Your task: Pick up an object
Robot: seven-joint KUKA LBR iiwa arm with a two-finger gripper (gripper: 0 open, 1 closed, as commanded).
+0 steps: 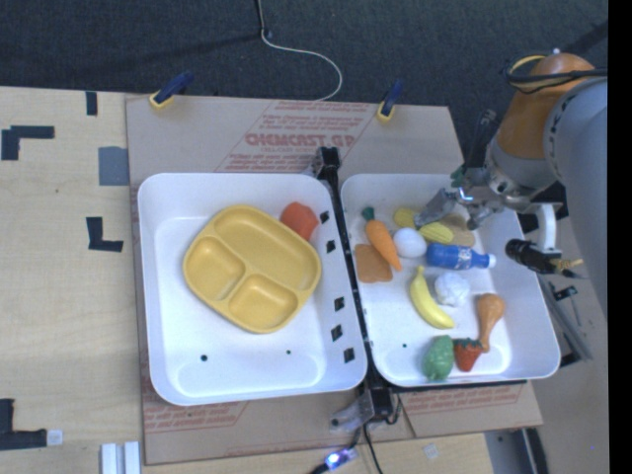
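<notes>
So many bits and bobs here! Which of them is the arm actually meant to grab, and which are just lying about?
For the job (any one may be picked up), in the right bin:
- carrot
- white egg
- blue bottle
- banana
- drumstick
- green vegetable
- the gripper above them

Just lying about:
- yellow divided plate in the left bin
- blue clamps
- white cable

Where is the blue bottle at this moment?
The blue bottle lies on its side in the right bin, near its far end, between the white egg and the bin's right wall, just above the banana.
</notes>
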